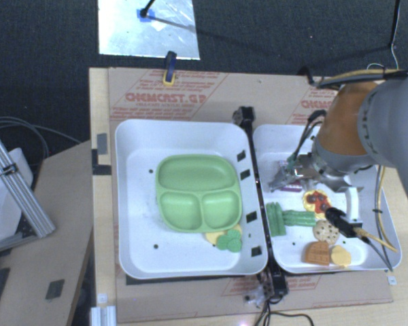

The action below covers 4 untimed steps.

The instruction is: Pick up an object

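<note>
Claw (283, 179): I cannot tell its state; low over the right bin (272, 138).
Nearest object: green ridged toy (292, 219), lying flat, centre-right of frame.

Divided plate (198, 199) in left bin (132, 182); toy foods (319, 240) in right bin (272, 141)

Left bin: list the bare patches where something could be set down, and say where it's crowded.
In the left bin, white floor is bare along the far wall above the green divided plate, down the left side, and at the near-left corner. The near-right corner is crowded by the small green toy beside the plate.
</note>
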### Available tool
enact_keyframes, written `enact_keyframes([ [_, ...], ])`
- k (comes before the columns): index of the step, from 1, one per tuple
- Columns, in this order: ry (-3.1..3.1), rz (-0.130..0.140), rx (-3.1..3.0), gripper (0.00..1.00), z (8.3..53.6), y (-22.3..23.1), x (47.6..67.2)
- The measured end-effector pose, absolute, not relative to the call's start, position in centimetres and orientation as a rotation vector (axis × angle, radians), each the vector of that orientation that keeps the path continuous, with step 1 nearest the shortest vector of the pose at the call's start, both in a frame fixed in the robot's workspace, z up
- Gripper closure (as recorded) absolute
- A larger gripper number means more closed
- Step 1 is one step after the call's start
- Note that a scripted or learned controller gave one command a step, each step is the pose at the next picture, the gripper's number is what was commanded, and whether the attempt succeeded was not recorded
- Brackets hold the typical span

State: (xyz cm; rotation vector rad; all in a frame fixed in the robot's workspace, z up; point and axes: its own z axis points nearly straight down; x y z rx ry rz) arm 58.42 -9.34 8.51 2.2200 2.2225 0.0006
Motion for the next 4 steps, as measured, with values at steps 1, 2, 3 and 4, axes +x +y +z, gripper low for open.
enact_keyframes([
  [1,2.226,0.022,2.198,0.00,19.3,-3.1,66.8],
  [2,2.220,0.016,2.211,0.00,31.4,-2.6,58.6],
  [3,2.224,-0.004,2.225,0.00,28.3,-1.9,49.2],
  [4,2.209,0.008,2.217,0.00,35.7,-8.2,52.8],
])
